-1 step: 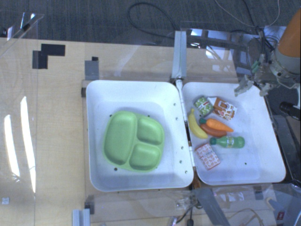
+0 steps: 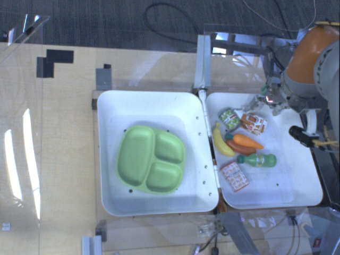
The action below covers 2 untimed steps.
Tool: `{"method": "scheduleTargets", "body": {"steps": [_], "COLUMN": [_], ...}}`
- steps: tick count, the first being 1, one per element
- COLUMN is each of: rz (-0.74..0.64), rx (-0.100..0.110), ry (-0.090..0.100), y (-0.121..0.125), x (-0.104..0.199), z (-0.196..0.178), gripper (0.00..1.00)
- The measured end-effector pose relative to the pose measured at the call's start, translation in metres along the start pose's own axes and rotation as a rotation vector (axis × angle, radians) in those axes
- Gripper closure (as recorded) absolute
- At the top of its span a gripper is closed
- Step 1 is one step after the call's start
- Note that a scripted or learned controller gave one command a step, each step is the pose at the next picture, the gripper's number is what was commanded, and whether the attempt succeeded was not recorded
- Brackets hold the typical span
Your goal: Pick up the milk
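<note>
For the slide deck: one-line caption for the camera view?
KUKA gripper poised above right bin of toy groceries; green divided tray sits in left bin.

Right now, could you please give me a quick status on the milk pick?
Gripper above right bin's far edge, nothing held. Milk lying in that bin, ungrasped. Can and carrot crowd it.

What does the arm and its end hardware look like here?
The arm is grey with a rounded orange band above the wrist. Metallic gripper hardware sits at its end, small and blurred, over the right bin. Thin cables run near it.
</note>
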<state>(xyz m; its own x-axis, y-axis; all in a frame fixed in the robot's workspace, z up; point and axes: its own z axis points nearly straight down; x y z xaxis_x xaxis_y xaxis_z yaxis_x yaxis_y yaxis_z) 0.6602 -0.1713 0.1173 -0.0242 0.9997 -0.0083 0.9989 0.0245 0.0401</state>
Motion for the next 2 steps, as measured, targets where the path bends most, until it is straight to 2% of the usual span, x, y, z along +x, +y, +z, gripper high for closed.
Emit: {"method": "scheduleTargets", "body": {"steps": [1, 2], "rz": [-0.047, -0.177], "rx": [-0.017, -0.020], "ry": [-0.003, -0.003], "y": [-0.009, -0.032], "x": [0.008, 0.004], "z": [0.006, 0.005], "gripper": [0.00, 0.00]}}
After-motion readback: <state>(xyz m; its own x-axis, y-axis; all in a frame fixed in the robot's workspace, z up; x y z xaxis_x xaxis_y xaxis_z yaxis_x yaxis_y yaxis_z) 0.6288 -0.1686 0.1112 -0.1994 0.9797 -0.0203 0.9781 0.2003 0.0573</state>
